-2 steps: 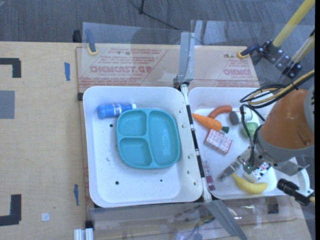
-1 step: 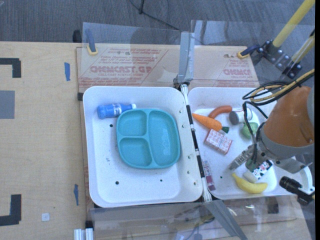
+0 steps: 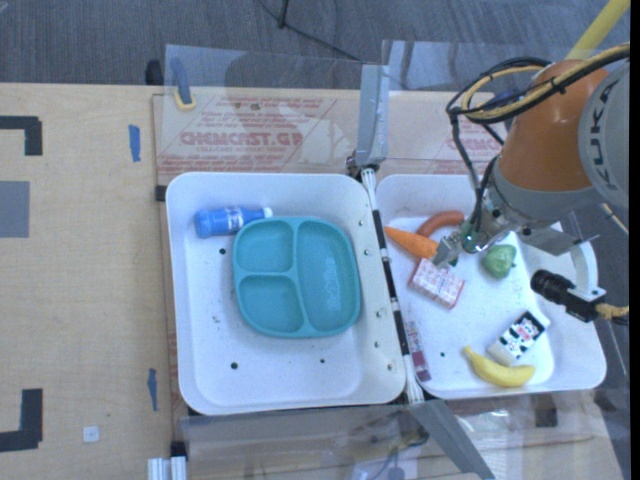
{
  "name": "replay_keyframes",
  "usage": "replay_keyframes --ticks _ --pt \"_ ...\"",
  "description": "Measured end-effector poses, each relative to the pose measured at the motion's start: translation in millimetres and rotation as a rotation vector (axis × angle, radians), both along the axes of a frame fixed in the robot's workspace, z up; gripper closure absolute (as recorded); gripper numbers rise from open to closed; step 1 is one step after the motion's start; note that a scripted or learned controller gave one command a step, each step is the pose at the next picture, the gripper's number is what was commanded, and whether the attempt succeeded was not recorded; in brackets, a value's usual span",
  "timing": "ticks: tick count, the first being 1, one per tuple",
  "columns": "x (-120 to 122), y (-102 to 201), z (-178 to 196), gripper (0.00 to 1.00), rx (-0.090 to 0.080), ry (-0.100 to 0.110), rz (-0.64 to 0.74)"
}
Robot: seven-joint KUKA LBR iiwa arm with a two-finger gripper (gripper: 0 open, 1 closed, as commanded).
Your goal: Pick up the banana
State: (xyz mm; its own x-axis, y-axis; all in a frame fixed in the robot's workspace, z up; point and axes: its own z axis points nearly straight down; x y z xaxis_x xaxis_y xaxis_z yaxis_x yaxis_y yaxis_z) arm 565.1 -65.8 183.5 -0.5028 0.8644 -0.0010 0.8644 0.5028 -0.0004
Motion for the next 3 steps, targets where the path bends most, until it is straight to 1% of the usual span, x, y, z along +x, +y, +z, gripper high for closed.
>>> replay_keyframes --ticks 1,2,3 --pt "-0.1 0.4 -0.2 0.00 0.000 0.001 0.001" --pt "-86.1 -52.9 -43.7 0.00 0.001 0.003 -0.074" --pt "-83.6 -52.4 -96.0 0.00 0.001 -0.004 0.138"
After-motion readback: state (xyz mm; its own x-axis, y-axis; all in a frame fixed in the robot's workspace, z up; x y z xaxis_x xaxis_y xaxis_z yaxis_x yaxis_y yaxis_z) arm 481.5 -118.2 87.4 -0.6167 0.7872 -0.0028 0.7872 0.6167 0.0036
